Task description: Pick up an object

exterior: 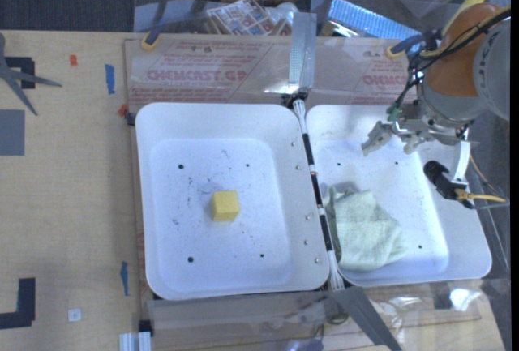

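Note:
A small yellow cube [225,206] lies near the middle of the left bin [162,139]. A crumpled pale cloth [365,229] rests in the right bin [462,260], against its near left side. My gripper [392,139] hangs over the far part of the right bin, up and to the right of the cloth and well apart from it. Its two fingers are spread, one fingertip [371,140] to the left and the other to the right, and nothing sits between them.
A metal divider [312,179] runs between the two bins. A clear plastic sheet [219,70] and clutter lie behind the bins. The arm's orange band [462,49] and cables sit at the upper right.

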Controlling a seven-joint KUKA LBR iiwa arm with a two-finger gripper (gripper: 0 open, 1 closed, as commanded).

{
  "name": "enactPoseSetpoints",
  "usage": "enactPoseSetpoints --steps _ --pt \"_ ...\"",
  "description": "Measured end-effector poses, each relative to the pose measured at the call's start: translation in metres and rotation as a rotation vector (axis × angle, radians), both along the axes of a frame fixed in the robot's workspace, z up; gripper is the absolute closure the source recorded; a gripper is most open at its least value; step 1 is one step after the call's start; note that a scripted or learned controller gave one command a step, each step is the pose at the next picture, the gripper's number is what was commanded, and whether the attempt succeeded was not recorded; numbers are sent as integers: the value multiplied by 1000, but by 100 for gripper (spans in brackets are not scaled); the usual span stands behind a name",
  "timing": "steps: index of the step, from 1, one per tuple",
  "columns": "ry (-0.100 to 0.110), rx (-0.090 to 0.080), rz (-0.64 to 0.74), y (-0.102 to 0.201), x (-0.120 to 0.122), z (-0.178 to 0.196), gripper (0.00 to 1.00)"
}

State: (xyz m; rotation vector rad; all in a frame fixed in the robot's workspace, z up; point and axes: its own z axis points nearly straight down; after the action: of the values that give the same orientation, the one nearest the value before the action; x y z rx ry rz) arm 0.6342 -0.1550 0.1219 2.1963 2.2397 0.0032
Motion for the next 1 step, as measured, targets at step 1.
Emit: enactPoseSetpoints --steps 1 --pt "-4 -3 1 -1 1 11 100"
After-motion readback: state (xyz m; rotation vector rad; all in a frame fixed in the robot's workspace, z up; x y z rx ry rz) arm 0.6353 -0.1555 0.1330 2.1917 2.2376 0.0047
